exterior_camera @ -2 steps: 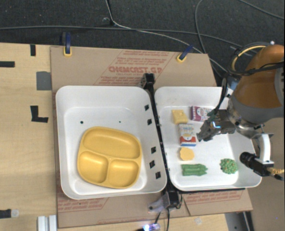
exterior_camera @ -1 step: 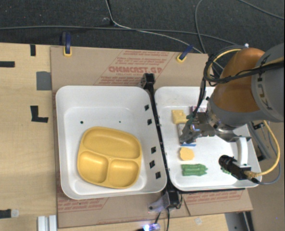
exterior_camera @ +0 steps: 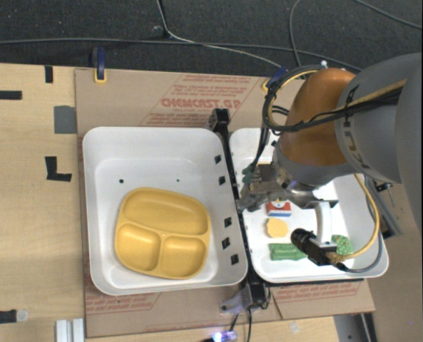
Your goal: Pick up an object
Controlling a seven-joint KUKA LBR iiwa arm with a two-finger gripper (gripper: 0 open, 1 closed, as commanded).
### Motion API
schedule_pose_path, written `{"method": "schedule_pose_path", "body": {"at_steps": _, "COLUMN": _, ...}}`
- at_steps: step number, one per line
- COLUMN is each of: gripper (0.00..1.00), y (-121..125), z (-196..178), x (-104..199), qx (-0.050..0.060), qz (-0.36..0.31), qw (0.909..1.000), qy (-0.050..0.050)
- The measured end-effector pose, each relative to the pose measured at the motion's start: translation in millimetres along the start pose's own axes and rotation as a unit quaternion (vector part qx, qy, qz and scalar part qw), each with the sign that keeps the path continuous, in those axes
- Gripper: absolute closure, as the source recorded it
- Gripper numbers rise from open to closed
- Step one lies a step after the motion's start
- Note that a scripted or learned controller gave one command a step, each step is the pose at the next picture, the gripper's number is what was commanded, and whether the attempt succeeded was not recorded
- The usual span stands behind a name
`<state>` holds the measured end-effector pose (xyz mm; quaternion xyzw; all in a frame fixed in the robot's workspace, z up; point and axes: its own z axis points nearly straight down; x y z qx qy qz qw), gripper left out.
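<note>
So the grey arm's gripper (exterior_camera: 257, 189) is hanging over the right white bin (exterior_camera: 361, 271), can't tell the finger state. Small yellow round piece (exterior_camera: 277, 228) is sitting just below it, beside a green block (exterior_camera: 286, 252).

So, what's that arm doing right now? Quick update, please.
Arm low over the right bin; gripper hidden beneath the wrist. Nothing seen lifted: yellow piece and green block on the bin floor. Yellow tray alone in left bin.

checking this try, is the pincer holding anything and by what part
Cannot be told: the arm hides the pincer over the right bin.
</note>
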<state>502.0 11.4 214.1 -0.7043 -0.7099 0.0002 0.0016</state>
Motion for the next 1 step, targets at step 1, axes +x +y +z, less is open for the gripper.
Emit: {"method": "schedule_pose_path", "body": {"at_steps": 1, "gripper": 1.0, "y": -6.9, "z": 6.6, "x": 52.4, "qx": 0.0, "qz": 0.001, "qw": 1.0, "qy": 0.0}}
